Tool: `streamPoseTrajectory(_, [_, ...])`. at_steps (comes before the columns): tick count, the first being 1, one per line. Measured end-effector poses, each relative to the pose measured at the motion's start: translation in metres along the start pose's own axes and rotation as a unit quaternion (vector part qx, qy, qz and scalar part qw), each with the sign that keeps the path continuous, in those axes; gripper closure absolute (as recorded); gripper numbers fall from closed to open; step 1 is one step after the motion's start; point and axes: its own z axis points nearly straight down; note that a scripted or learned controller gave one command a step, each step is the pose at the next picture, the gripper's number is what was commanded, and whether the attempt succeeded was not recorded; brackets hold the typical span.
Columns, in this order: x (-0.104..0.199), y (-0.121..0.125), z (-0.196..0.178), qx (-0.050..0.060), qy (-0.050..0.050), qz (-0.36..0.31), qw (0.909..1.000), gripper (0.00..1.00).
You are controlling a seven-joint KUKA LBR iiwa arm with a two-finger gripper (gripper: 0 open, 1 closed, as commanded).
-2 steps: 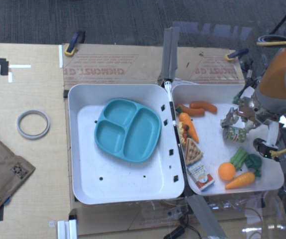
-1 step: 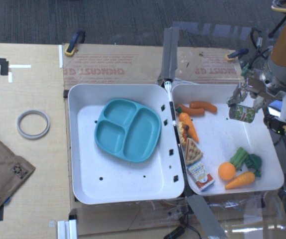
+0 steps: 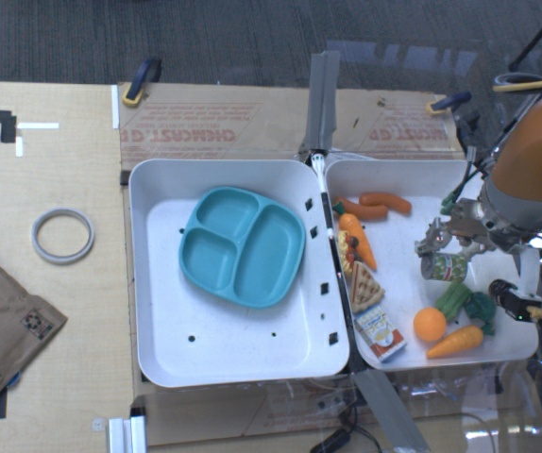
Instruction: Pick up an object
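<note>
The arm enters from the right, its orange band over the far right part of the right bin. The gripper sits low in the right half of that bin, directly above a small can with a green label, which lies just under the metal fingertips. Whether the fingers are closed on the can or merely poised over it cannot be told from this angle, nor how wide they stand. Nearer the camera from the can lie a green leafy vegetable piece, an orange ball-shaped fruit and a carrot, grouped close together. Along the bin's left wall are an upright carrot, a wedge-shaped sandwich and a small carton at the near left corner. Two reddish sausages lie at the far side, one just behind the other. The left bin holds a teal divided plate, roughly central, with three compartments. On the bench well to the left rest a roll of tape and a brown cardboard box.
</note>
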Motion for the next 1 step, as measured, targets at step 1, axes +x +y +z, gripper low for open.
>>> streamPoseTrajectory(1, [0.0727, 0.0618, -0.0831, -0.001, -0.001, 0.058, 0.9983, 1.0])
